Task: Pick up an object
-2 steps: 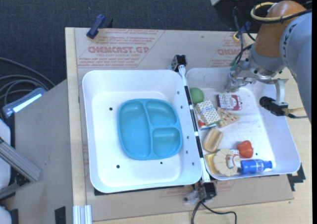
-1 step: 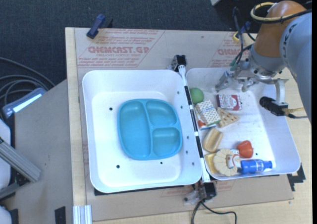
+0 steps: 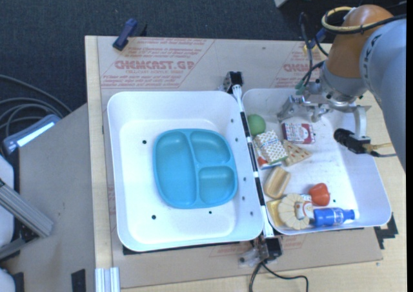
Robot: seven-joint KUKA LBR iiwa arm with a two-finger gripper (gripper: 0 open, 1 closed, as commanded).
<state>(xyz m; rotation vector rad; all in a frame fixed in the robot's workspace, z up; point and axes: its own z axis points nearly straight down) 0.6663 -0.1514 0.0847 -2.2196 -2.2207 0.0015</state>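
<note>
Right bin (image 3: pixel 361 174): the pincer (image 3: pixel 302 111) hung directly over a red-and-white packet (image 3: pixel 299 132); its opening could not be told. Green ball (image 3: pixel 257 123), waffle (image 3: pixel 297 152) and blue bottle (image 3: pixel 332 217) lay nearby. Left bin (image 3: pixel 129 155): blue divided plate (image 3: pixel 195 168).

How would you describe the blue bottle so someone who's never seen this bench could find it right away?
Look at the right-hand white bin, the one crowded with small items, not the one holding the blue divided plate. Go to its near edge, at the bottom of the camera view. The blue bottle lies on its side there, just below a small red item; it is the only blue thing in that bin.
</note>
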